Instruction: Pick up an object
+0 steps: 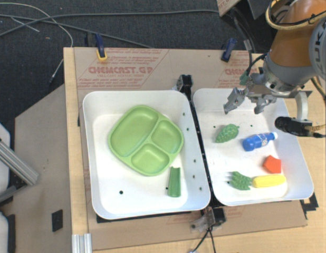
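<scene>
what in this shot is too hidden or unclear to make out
- Arm: cut off by the camera view's top and right edges.
- Right bin: its far right corner sits under the arm.
- Blue bottle: label too small to read.
- Green leafy item: too small to tell what food it is.
- Gripper: hovers over the right bin, nothing seen between its fingers.
</scene>
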`<state>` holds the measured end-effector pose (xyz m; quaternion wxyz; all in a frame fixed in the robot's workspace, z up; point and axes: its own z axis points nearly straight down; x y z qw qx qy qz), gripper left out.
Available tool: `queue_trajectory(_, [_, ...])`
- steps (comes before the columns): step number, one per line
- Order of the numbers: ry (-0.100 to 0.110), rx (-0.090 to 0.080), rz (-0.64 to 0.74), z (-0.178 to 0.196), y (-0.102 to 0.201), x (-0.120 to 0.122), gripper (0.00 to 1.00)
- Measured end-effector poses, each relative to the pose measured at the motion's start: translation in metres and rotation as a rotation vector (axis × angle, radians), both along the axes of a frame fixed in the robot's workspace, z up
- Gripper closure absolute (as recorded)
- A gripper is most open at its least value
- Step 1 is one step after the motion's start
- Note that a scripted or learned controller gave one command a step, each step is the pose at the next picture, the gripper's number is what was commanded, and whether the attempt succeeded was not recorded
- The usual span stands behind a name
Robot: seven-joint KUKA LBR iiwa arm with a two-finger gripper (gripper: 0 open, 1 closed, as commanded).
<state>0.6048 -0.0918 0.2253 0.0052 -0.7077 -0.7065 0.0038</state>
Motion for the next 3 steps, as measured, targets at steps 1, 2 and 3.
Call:
queue_trajectory(1, [-0.01,-0.001,0.002,0.006,0.0,0.002,0.0])
queue_trajectory(2, [-0.005,-0.001,0.002,-0.051,-0.003,0.01,0.0])
queue_trajectory(3, [-0.009,0.0,0.001,-0.112,-0.002,0.008,0.0])
